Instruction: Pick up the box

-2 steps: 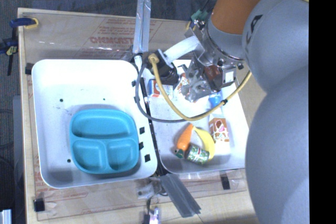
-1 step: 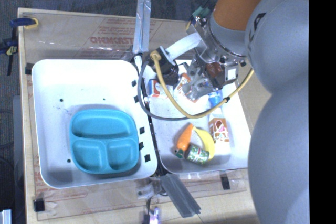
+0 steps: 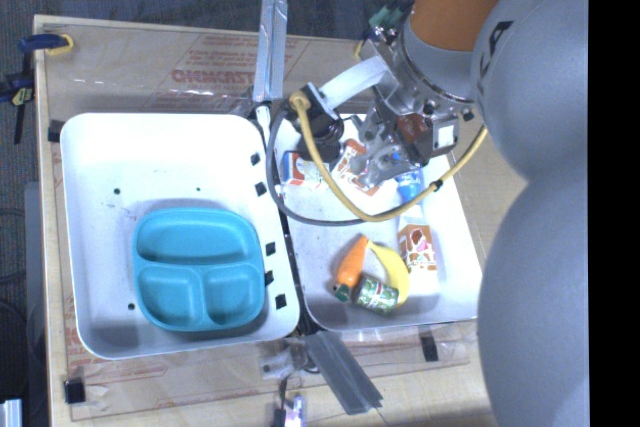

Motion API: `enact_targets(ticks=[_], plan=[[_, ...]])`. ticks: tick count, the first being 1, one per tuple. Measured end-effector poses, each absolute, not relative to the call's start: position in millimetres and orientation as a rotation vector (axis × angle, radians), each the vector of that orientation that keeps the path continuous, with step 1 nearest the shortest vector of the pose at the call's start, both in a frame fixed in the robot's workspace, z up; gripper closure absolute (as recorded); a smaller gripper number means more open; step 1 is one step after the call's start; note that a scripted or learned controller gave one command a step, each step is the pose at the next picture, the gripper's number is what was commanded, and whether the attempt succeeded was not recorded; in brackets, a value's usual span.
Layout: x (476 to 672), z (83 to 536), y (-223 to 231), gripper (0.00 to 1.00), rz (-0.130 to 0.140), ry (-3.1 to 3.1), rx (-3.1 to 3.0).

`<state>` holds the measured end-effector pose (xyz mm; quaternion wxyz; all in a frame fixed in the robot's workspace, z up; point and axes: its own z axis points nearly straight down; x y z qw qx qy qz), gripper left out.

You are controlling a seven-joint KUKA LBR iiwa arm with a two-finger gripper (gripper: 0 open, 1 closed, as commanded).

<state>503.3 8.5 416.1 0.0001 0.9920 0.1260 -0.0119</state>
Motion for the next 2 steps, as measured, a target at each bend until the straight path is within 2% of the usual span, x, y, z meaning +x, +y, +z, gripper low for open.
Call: enact_targets(ticks=[2], plan=[[504.1, 434.7, 10.6, 1.00, -0.050, 0.416, 3.113]])
